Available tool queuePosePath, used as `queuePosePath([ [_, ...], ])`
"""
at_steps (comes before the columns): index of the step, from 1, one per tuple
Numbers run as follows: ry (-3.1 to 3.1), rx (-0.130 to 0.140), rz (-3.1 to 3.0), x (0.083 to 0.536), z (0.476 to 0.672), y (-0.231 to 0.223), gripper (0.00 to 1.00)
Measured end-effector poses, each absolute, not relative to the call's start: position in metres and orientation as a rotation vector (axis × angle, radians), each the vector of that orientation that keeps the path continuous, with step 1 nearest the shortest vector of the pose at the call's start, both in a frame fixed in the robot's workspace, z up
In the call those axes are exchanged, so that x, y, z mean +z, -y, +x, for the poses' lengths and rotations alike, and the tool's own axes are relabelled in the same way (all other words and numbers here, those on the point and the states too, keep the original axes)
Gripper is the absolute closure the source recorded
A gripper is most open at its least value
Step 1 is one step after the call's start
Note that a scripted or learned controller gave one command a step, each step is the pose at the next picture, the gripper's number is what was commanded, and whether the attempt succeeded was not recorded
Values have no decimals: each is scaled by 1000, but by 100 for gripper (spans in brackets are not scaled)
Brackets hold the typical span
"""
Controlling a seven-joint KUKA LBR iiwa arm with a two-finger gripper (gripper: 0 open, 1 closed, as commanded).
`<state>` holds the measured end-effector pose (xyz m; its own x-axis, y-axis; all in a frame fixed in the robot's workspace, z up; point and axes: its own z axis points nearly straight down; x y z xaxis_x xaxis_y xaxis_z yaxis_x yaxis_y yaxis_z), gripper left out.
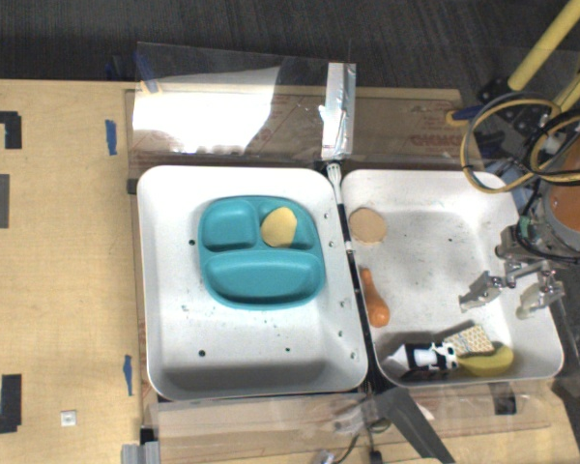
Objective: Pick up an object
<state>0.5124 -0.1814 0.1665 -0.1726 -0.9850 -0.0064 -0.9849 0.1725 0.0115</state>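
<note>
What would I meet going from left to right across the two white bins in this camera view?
Teal divided plate → yellow lemon-like piece in its upper right compartment → tan round disc → black-and-white toy cow → banana → the robot's pincer, hanging over the right bin.

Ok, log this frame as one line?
arm: over right bin | pincer: open, holding nothing | nearest: banana | left bin: teal tray
</note>
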Motion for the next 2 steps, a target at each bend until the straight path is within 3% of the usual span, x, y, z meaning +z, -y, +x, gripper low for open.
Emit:
queuePosePath([
  [1, 2291, 5, 2160, 199, 548, 150, 0],
  [2, 2102, -15, 2337, 120, 514, 91, 0],
])
